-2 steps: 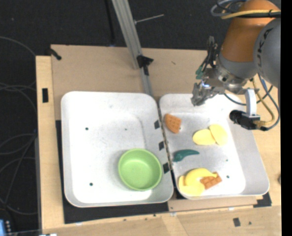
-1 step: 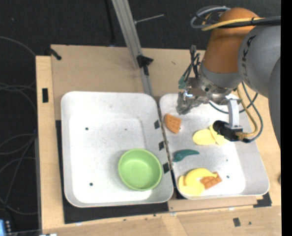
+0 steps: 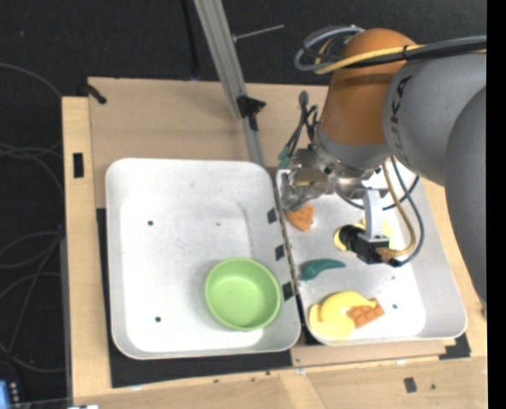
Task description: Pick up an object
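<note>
Nearby, a green bowl sits in the left bin.

You see two white bins: left bin, right bin, both with a few dark specks. Bench is pale tan; floor around it is black. In the left bin, a light green bowl. In the right bin, an orange piece, a teal curved piece, a yellow object with a small orange block on it. Arm is grey, its band orange. Gripper looks silver-grey and dark.
</note>
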### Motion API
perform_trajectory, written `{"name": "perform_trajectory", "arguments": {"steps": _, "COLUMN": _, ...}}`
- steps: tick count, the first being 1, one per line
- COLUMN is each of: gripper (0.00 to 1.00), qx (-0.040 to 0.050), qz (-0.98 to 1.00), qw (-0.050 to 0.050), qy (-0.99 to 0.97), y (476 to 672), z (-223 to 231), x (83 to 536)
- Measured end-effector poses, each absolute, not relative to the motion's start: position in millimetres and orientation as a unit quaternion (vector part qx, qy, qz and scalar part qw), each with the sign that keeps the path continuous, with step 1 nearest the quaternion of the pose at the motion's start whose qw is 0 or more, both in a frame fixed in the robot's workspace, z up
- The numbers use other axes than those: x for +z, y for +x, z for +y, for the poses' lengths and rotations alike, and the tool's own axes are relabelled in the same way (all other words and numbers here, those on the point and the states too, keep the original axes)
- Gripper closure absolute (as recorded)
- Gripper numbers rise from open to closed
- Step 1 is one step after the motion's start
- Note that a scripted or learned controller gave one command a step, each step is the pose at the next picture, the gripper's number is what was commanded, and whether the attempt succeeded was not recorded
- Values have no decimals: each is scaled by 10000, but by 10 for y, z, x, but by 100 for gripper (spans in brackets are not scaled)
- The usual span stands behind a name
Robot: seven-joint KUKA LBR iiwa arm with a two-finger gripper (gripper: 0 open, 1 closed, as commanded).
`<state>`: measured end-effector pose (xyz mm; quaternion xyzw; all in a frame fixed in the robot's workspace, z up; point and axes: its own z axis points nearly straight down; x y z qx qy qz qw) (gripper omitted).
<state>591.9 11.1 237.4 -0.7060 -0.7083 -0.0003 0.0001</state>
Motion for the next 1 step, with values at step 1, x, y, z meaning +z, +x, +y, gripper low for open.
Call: {"name": "perform_trajectory", "arguments": {"steps": 1, "gripper": 100, "qx": -10, "qz": -7100, "qw": 12, "qy": -7042, "y": 5766, "z": 555, "x": 2448}}
